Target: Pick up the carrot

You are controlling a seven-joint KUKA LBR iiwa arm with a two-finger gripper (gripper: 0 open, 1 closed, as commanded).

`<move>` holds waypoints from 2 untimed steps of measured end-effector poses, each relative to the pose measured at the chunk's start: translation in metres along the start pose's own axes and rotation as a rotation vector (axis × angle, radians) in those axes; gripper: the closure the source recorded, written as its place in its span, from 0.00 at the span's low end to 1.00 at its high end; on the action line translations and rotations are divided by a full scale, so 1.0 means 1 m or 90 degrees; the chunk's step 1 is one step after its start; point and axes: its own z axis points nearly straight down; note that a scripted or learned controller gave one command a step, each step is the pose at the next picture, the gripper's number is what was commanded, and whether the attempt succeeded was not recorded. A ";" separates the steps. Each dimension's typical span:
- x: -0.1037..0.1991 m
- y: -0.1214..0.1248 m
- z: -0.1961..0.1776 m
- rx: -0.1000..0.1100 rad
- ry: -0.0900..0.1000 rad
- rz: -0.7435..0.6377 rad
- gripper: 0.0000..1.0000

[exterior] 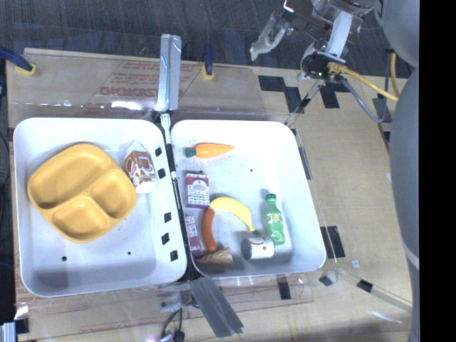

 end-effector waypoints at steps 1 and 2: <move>-0.014 -0.009 0.001 0.004 -0.002 0.213 0.00; -0.053 -0.044 0.000 0.002 -0.001 0.554 0.00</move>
